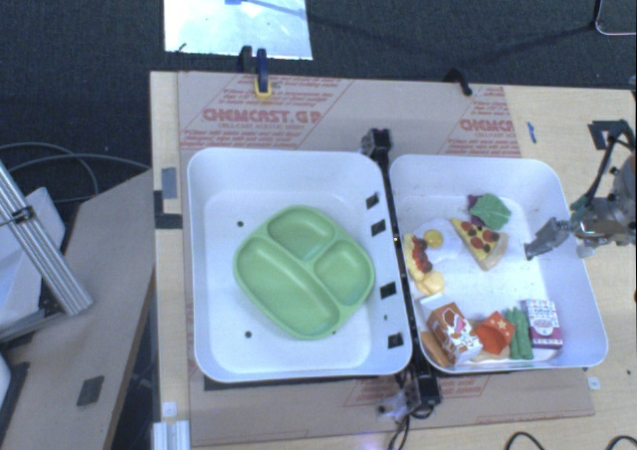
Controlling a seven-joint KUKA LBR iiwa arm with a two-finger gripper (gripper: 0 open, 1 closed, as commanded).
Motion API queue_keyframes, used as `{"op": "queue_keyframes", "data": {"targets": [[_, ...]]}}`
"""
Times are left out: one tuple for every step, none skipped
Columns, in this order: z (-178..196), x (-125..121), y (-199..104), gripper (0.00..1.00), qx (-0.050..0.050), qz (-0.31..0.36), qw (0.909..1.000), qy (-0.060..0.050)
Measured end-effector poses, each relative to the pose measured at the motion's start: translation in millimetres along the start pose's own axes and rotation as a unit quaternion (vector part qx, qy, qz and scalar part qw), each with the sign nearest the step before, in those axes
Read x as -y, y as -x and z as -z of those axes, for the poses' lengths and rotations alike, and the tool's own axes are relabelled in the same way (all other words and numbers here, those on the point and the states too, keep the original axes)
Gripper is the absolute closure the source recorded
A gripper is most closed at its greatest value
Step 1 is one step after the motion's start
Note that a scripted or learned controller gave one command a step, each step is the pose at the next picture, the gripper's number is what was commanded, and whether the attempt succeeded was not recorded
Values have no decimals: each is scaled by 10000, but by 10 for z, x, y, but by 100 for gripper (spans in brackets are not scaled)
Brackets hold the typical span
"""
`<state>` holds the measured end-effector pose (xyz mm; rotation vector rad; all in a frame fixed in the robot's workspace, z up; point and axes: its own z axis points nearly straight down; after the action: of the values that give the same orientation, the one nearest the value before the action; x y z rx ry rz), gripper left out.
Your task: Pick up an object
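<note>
Gripper at right bin rim, fingers' state: can't tell. Nearest obj: pizza slice, just to its left, long axis diagonal. Other toys nearer front wall.

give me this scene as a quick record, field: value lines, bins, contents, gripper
left bin: holds a green divided plate
right bin: holds toy food
toy food: pizza slice, green leafy piece, yellow and red pieces along the left wall, small carton, orange piece, green piece, red and white carton
gripper: over the right bin's right edge, nothing seen between its fingers
bench: brown board printed with red lettering
</note>
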<state>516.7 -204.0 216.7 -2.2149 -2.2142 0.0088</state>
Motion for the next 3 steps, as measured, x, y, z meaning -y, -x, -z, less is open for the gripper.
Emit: {"op": "queue_keyframes", "data": {"targets": [[68, -29, -6, 0, 17, 21, 10000, 61], [-384, 33, -46, 0, 11, 11, 10000, 49], [-804, 53, -60, 0, 8, 7, 10000, 44]]}}
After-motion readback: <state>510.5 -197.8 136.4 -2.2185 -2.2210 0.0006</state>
